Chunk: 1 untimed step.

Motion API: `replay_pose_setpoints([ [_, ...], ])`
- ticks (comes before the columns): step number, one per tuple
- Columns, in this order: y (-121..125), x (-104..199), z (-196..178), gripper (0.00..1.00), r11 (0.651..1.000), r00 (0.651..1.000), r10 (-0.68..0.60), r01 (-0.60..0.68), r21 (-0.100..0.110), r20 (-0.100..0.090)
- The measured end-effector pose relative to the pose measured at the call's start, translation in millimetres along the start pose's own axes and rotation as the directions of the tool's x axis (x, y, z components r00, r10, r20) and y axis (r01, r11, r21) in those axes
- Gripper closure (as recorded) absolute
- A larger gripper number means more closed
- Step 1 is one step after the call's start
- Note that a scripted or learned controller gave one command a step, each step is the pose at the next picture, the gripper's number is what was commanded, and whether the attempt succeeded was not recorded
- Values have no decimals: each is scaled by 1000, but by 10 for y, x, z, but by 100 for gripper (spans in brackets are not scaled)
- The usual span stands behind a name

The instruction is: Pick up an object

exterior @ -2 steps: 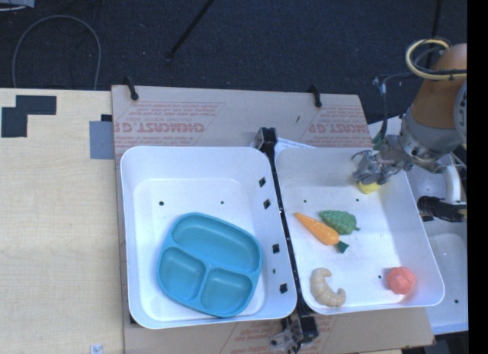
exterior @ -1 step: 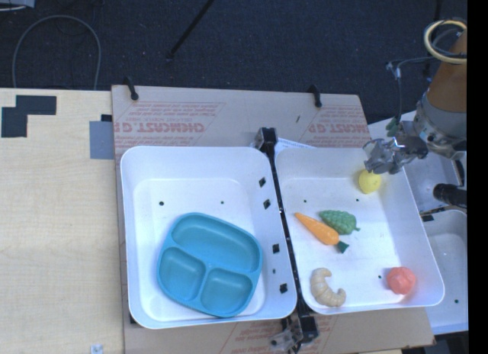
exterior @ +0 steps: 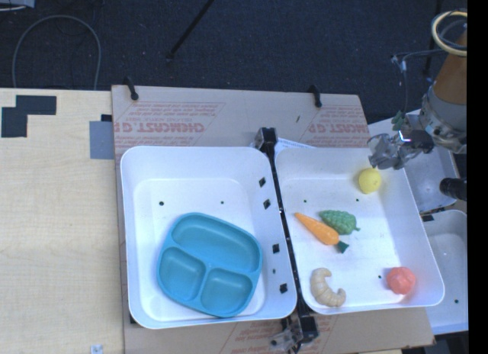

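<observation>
The right bin [exterior: 408, 215] holds a yellow ball [exterior: 370, 181] near its far right corner, an orange carrot [exterior: 319, 228] beside a green bumpy vegetable [exterior: 338, 220] in the middle, a beige croissant-shaped piece [exterior: 327, 287] at the front, and a red tomato-like ball [exterior: 401, 280] at the front right. My gripper [exterior: 389, 152] hangs over the far right rim of that bin, just above and right of the yellow ball. It carries nothing that I can see.
A blue divided plate [exterior: 209, 262] lies in the left bin [exterior: 145, 192]. A black divider [exterior: 276, 226] with clips runs between the two bins. Cardboard [exterior: 229, 120] lies under both bins, and a wooden bench surface [exterior: 53, 223] spreads to the left.
</observation>
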State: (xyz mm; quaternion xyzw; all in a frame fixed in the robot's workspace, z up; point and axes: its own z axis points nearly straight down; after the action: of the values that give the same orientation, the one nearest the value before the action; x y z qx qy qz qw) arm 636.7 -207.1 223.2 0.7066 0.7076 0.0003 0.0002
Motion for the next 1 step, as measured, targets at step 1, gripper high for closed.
replay_pose_setpoints([
  [1,16,569,-24,100,1000,1000,-4,4,4,-2],
])
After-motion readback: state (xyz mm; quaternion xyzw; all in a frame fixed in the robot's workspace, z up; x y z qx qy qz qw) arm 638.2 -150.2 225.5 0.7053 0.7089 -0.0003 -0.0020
